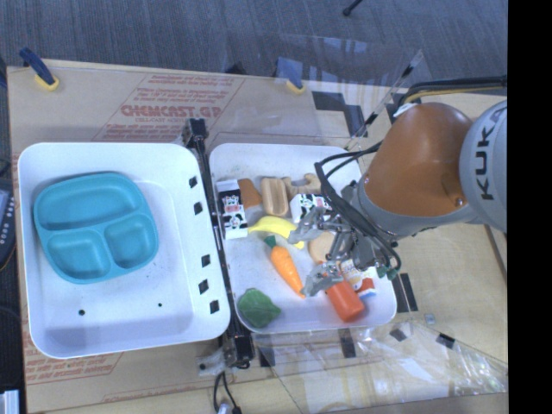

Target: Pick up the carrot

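The orange carrot [286, 268] with a green top lies slanted in the right bin [259, 155], near its front middle. My gripper [315, 255] hangs low over the bin just to the carrot's right. It is open, with one finger near the banana's end and the other by the carrot's lower tip. Nothing sits between the fingers. The arm's grey and orange wrist covers the bin's right side.
Around the carrot lie a yellow banana [272, 227], a green leafy toy [257, 307], a red can [345, 300], a beige round piece [320, 247], a bread slice [274, 195] and a black-and-white carton [230, 212]. The left bin [52, 158] holds a blue sectioned plate [93, 224].
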Tool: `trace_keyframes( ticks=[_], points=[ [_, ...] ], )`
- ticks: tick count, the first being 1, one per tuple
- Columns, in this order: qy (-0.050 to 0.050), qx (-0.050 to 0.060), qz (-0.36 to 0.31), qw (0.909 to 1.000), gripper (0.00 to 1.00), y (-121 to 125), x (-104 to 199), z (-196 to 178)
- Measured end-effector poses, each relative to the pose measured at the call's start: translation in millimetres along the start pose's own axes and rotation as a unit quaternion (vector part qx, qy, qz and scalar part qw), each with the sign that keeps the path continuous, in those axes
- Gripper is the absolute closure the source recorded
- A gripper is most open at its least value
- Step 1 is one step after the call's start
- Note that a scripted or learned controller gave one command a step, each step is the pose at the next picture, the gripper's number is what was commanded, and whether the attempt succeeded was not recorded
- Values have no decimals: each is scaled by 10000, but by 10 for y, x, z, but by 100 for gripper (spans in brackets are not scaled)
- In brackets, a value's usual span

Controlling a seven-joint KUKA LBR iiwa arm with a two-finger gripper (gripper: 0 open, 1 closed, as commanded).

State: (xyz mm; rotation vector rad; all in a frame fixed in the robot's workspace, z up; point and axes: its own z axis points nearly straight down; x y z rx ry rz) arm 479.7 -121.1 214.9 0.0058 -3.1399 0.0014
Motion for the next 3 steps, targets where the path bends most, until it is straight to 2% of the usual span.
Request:
trace_keyframes(
  ticks=[1,2,3],
  points=[
    [-37,-1,367,9993,0,74,-133,1216],
    [-17,-8,322,9995,100,97,-132,1123],
    [-24,-17,2642,9645,100,723,12,216]
  ],
)
